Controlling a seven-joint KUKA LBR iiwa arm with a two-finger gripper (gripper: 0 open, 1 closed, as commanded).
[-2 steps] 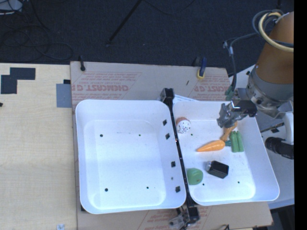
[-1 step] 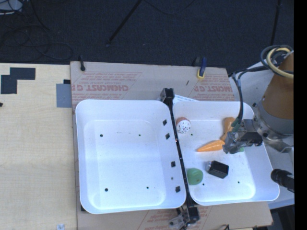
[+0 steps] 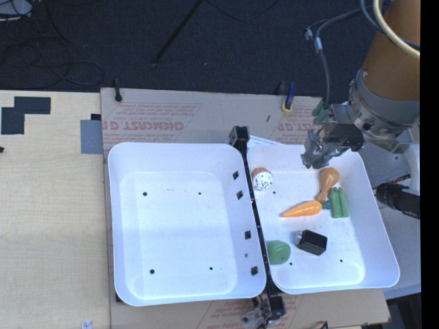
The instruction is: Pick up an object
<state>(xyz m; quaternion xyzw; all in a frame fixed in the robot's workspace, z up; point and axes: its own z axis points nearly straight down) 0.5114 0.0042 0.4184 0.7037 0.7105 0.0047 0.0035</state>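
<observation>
Gripper (image 3: pixel 317 155): dark, two-finger, hanging over the far edge of the right shallow white bin (image 3: pixel 374 269), on the grey arm (image 3: pixel 384 108) with the orange band. Open or shut: cannot be told from this angle. Nothing seen held.

Candidate objects, all lying in the right bin:
- Orange gourd-shaped toy (image 3: pixel 328 180), just beside the gripper, on the near side. Touching or almost touching the green ridged stick (image 3: pixel 338 202) at its lower end.
- Orange tapered plastic carrot (image 3: pixel 302 210), lying flat near the bin's middle, tip toward the divider, thick end close to the gourd and the stick.
- White speckled ball (image 3: pixel 262 179), close to the divider wall.
- Small black block (image 3: pixel 312 242), standing apart from the rest.
- Green rounded lump (image 3: pixel 278 251), against the divider at the near side.

Handling, judged by appearance: all probably light, hollow plastic or foam; stiff enough for a firm pinch; not fragile. Smooth curved skins likely slippery; ball and lump apt to roll or squirt out.

Recommended hold: take the carrot across its thick end, or the gourd across its narrow neck. Approach from above, closing across the short axis. Avoid the contact zone between gourd and stick. Prefer the black block where flat, parallel faces are wanted.

Left shallow white bin (image 3: pixel 178 225): not involved.
</observation>
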